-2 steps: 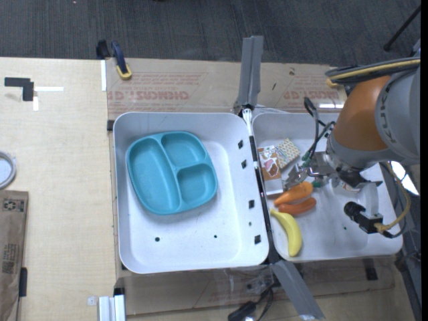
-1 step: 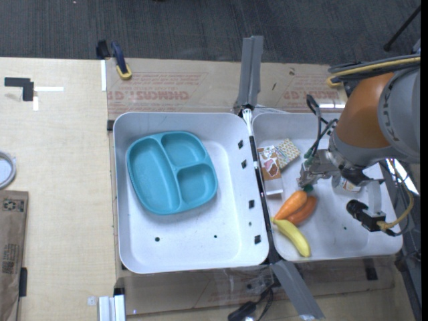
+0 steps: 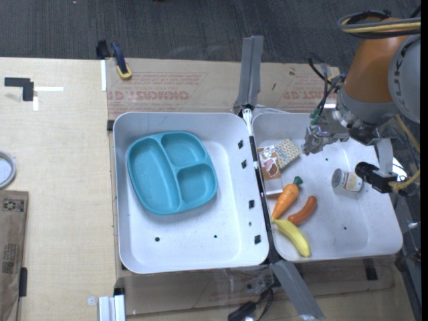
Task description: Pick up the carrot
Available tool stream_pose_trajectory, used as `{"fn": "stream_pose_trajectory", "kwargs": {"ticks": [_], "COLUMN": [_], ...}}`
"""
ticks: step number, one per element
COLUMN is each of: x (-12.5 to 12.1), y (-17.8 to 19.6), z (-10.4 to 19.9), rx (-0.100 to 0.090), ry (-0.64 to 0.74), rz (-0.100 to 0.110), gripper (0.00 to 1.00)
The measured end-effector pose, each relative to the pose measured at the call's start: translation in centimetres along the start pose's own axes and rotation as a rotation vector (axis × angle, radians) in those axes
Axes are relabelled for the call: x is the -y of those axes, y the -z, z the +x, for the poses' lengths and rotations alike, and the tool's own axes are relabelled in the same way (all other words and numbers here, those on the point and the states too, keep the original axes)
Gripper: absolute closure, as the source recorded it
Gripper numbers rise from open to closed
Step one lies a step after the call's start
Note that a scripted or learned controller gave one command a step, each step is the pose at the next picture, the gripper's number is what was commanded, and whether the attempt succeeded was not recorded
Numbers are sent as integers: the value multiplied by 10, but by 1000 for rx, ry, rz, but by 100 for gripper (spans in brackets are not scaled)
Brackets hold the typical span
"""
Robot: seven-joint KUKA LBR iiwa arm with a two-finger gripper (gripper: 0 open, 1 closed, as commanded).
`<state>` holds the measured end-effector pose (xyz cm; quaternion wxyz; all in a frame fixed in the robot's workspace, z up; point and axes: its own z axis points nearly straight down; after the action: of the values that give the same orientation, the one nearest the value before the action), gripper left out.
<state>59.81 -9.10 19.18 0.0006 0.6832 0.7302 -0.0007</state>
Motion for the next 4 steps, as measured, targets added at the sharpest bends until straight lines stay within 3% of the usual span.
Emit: {"fn": "stream_pose_trajectory", "kwargs": {"ticks": [1, 2, 3, 4], "x": [0, 48, 48, 48], "y": [-1, -101, -92, -92], "z": [0, -11, -13, -12], "rx": [0, -2, -1, -1], "ry": [0, 195, 191, 191], "rz": [2, 2, 1, 1], "gripper": [0, 0, 100, 0]}}
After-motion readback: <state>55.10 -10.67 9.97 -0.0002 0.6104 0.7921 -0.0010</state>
